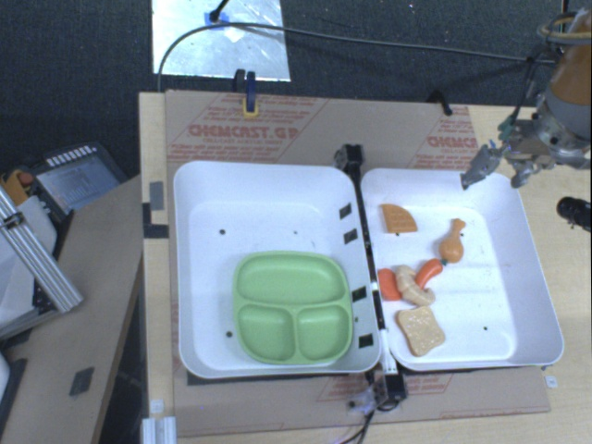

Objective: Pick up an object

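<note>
A: Where is the two-finger grey metal pincer [496,163] placed?

B: It is seen at the upper right, above the far right corner of the right shallow white plastic bin [532,276]. Its fingers are spread apart and nothing is held between them.

A: Which step is judged to be in hand?

B: The approach. No object has been reached yet. The nearest candidates are lying in the right bin: an orange wedge-shaped toy slice [399,218], then a tan toy drumstick [452,240], both apart from the pincer.

A: And further out?

B: A small cluster is found near the bin's middle: a red-orange toy sausage [429,271] touching a pale curved toy piece [413,288], with a red piece [388,285] beside the divider. A tan toy bread slice [421,330] is lying just in front of them.

A: What is called for next?

B: A move inward and down over one item, probably an isolated one, with the fingers aligned across its narrow side.

A: The surroundings?

B: A light green three-compartment plastic tray [292,306] is set in the left white bin [203,248]. Both bins are carried on a brown cardboard sheet [277,132] on the desk; dark carpet is seen behind.
</note>
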Motion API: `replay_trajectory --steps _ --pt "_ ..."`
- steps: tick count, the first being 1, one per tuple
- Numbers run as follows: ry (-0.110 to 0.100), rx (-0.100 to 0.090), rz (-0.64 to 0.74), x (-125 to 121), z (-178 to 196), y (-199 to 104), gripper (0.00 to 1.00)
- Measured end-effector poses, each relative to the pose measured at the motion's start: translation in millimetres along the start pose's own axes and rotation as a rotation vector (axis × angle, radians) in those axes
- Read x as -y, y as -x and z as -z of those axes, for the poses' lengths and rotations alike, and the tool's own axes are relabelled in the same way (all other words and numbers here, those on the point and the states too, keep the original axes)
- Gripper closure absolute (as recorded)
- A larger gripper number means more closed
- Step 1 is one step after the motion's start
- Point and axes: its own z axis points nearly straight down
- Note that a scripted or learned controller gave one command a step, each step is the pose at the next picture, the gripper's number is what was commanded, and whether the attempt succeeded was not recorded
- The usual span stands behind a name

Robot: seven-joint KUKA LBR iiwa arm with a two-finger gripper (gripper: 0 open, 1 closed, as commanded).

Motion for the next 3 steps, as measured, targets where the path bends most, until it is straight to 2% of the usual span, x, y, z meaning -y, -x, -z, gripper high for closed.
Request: replay_trajectory --steps 1,2,3 --pt "0.011 0.002 0.002 -2 7 0 0.00" --pt "0.008 0.002 0.000 2 -37 6 0.00" --pt "0.008 0.001 0.004 -6 -95 0 0.00"
